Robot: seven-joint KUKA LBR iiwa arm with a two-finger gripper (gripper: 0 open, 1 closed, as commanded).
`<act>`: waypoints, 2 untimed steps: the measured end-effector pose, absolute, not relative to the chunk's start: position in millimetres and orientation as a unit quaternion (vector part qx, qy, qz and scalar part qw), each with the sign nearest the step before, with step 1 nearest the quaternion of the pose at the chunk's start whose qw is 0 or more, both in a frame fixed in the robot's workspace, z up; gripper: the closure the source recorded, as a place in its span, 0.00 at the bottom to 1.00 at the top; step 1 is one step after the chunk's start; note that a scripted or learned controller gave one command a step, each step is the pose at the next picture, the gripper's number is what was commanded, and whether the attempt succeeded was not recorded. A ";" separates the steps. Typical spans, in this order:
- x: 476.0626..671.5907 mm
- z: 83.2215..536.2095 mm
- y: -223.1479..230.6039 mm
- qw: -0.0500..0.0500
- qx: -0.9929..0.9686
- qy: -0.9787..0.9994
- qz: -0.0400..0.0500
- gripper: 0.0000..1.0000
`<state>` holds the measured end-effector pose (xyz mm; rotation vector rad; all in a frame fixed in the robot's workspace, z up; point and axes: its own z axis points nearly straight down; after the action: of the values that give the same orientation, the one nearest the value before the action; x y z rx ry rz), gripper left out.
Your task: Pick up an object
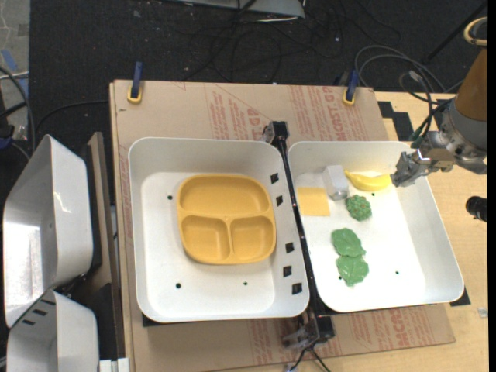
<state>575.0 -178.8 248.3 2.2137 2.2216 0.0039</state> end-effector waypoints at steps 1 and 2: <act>567.6 242.3 -136.3 -0.001 0.705 0.709 0.000 1.00; 563.9 232.8 -87.6 -0.001 0.705 0.709 0.000 1.00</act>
<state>563.9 -87.6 232.8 2.2153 2.2293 -0.0006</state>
